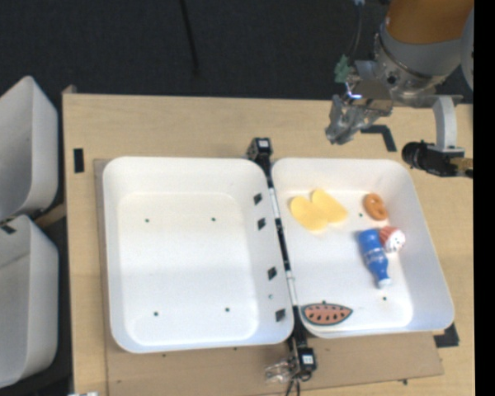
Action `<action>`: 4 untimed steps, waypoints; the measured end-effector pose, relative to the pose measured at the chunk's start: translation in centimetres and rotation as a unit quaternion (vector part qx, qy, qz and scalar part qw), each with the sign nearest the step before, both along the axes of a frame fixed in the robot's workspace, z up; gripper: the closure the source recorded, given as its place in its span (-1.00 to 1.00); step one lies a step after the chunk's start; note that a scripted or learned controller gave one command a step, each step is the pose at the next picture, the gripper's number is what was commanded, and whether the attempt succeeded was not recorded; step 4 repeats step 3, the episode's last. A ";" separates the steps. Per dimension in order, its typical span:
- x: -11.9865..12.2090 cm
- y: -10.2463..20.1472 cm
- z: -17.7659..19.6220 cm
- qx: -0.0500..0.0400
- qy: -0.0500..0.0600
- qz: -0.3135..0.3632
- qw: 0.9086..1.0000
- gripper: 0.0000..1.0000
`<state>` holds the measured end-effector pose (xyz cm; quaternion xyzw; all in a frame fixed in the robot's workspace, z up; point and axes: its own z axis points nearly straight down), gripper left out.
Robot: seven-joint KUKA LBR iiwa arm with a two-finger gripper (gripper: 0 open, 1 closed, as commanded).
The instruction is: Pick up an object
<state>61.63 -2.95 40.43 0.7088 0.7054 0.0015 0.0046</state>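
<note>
The right bin (pixel 421 304) holds a flat yellow piece (pixel 318 209), an orange ring-like thing (pixel 374 205), a blue bottle (pixel 374 258) lying on its side with a small white and red object (pixel 393 239) by its upper end, and a watermelon slice (pixel 326 313) at the near edge. My gripper (pixel 344 130) hangs above the bench just beyond the right bin's far rim, up and right of the yellow piece, with nothing visible in it.
The left bin (pixel 115 304) lies beside the right one, with a black-clipped divider (pixel 276 238) between them. White blocks (pixel 16 221) stand off the bench at the left. Bare wooden bench (pixel 190 122) runs behind both bins.
</note>
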 end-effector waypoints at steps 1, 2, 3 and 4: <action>3.4 -0.2 15.4 0.001 -0.004 0.004 1.000 1.00; 7.4 -11.1 12.7 0.000 0.004 -0.002 1.000 1.00; 6.4 -7.4 0.0 0.003 0.011 0.004 1.000 1.00; 6.4 -7.4 0.0 0.003 0.011 0.004 1.000 1.00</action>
